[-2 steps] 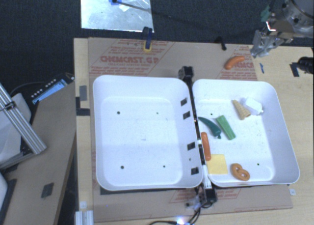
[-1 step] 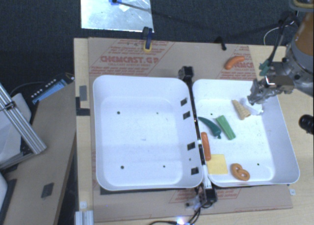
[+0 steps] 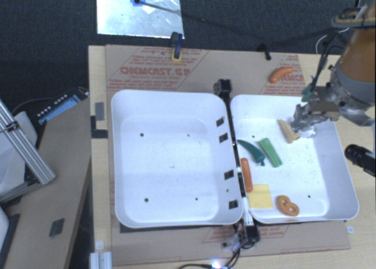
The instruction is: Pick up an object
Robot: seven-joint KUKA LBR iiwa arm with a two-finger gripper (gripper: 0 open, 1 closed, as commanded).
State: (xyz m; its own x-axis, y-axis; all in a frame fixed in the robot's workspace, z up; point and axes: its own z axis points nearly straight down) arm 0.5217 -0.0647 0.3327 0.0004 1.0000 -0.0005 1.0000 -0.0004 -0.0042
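My gripper (image 3: 302,123) hangs over the upper right part of the right bin (image 3: 341,168). A tan, bread-like piece (image 3: 287,131) lies just to its left, close against it. Farther left in that bin are a dark green pepper (image 3: 251,148) and a light green block (image 3: 271,151) side by side. An orange sausage (image 3: 246,175) lies along the bin's left wall. A yellow square (image 3: 261,196) and a brown pretzel (image 3: 287,205) sit near the front wall.
The left bin (image 3: 170,162) stands beside the right one, with a black divider strip (image 3: 231,150) between them. An orange hot dog (image 3: 281,74) lies on the cardboard behind the right bin. A yellow-blue clamp (image 3: 176,47) stands at the back edge.
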